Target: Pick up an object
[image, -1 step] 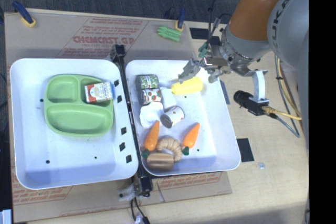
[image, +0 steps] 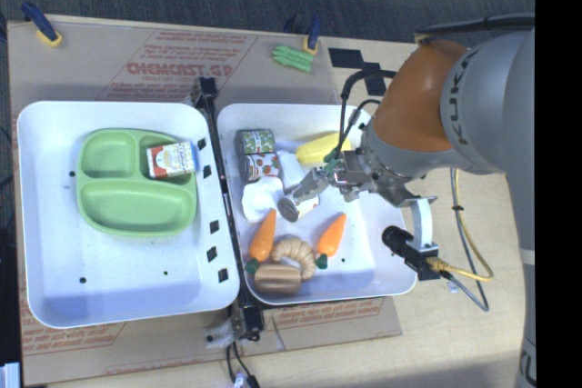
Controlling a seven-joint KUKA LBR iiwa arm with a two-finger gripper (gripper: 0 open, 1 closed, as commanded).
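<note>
Carrots (image: 331, 233) and other toy food lie in the right bin (image: 391, 282), at the frame's centre. The tool (image: 296, 203) is seen low over the white cup (image: 259, 195); whether it is wide or narrow cannot be told. The carrot is judged light, stiff and slippery, best taken across its thick middle.

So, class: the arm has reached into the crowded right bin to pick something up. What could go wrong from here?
1. The gripper hangs among tightly packed items: the white cup-like object, two orange toy carrots and a tan croissant. It may knock neighbours or catch two.
2. Rounded, tapered carrots could slip from two fingers.
3. The yellow toy banana lies partly under the arm, hidden from the camera.
</note>
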